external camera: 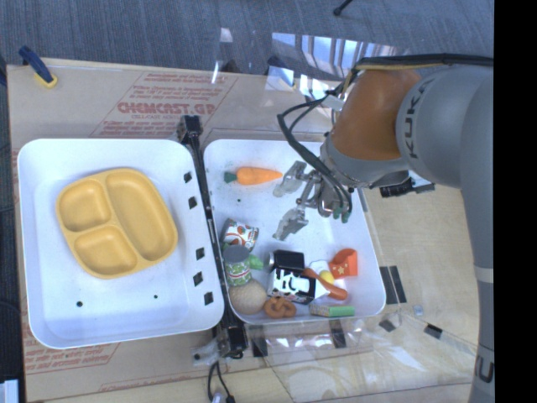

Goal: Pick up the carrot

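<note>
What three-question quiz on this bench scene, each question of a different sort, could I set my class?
1. True or false: the carrot lies in the right bin.
2. Which bin holds the yellow tray? A) left B) right
3. Fill in: the gripper has its jaws ____ and nothing between them.

Key: 1 true; 2 A; 3 open. The carrot lies left of the gripper, apart from it, near the bin's far wall. The left bin holds the tray.
</note>
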Tool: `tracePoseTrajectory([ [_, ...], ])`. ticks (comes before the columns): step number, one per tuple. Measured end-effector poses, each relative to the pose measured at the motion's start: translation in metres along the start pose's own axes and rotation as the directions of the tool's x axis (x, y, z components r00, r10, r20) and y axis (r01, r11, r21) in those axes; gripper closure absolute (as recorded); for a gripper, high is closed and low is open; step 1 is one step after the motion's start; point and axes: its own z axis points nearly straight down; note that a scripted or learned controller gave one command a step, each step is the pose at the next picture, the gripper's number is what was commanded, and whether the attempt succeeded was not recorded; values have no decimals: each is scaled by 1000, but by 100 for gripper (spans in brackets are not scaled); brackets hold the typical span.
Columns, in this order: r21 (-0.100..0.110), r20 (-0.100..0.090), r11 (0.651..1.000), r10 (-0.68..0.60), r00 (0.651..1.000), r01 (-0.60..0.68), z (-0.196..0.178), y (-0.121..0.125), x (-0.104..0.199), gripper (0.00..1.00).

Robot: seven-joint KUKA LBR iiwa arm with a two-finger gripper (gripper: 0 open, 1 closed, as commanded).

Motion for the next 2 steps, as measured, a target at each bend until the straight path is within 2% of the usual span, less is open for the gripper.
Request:
tracePoseTrajectory([
  [1, 1, 10, 1000, 1, 1000, -1, 4, -8, -60, 0],
  [2, 0, 8, 989, 149, 989, -149, 59, -26, -77, 0],
])
